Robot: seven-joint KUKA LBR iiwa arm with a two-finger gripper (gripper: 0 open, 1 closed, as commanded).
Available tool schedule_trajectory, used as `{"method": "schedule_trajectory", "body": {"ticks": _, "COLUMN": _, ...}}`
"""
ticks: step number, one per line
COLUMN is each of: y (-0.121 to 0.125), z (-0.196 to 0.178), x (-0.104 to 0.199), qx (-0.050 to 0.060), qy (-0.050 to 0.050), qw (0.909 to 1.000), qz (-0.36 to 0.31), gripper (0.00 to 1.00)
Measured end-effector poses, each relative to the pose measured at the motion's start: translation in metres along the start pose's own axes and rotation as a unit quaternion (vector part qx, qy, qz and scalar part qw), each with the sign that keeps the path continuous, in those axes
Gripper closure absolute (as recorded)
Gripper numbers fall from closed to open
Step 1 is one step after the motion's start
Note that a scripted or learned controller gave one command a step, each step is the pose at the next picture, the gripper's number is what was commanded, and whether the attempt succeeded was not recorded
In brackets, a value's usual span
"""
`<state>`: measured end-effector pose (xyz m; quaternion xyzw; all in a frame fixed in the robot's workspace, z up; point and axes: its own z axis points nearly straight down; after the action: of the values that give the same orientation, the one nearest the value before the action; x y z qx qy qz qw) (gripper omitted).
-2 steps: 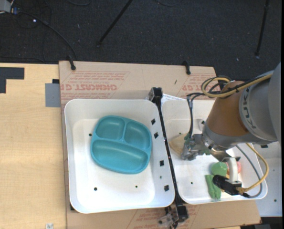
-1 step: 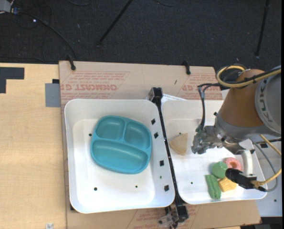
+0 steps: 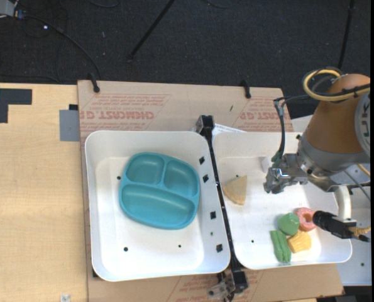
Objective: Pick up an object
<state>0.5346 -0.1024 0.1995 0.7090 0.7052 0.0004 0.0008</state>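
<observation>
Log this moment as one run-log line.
arm: over right bin | gripper: above bin floor, nothing seen held | wedge: left of gripper, apart | toy pile: near corner | teal plate: left bin

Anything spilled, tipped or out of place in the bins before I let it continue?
Nothing stands out. The teal divided plate lies flat in the left bin. In the right bin, the tan wedge sits alone and the small toys cluster near the gripper.
</observation>
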Motion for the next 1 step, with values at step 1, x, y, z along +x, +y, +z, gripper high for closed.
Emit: {"method": "schedule_trajectory", "body": {"ticks": 1, "y": 0.0, "z": -0.0348, "x": -0.0008, "qx": 0.001, "qy": 0.0, "qw": 1.0, "qz": -0.003, "gripper": 1.0}}
